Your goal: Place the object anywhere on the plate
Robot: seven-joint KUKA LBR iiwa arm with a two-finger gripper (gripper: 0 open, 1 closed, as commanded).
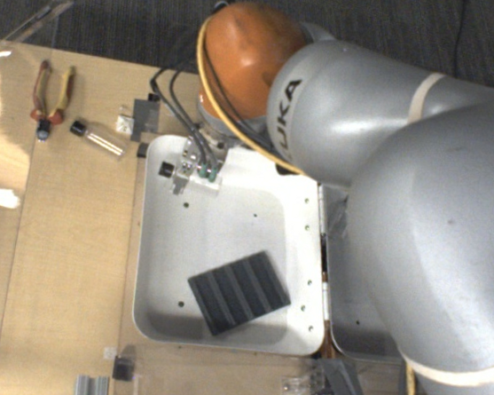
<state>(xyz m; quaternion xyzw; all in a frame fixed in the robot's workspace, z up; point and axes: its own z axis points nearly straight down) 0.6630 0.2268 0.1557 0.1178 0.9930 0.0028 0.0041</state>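
Observation:
A dark grey ribbed rectangular plate (238, 291) lies tilted on the floor of the left white bin (148, 314), toward its near side. My gripper (191, 166) hangs over the bin's far left corner, well up and to the left of the plate, with the orange wrist band (247, 53) right above it. The gripper's body and cables hide whatever lies directly beneath it. The grey arm (409, 185) crosses in from the right.
On the wooden bench left of the bin lie red-handled pliers (51, 95), a small clear tube (98, 138) and a grey block (145, 117). The arm covers most of the right bin (359, 340). Small fixtures (123, 367) sit by the bench's front edge.

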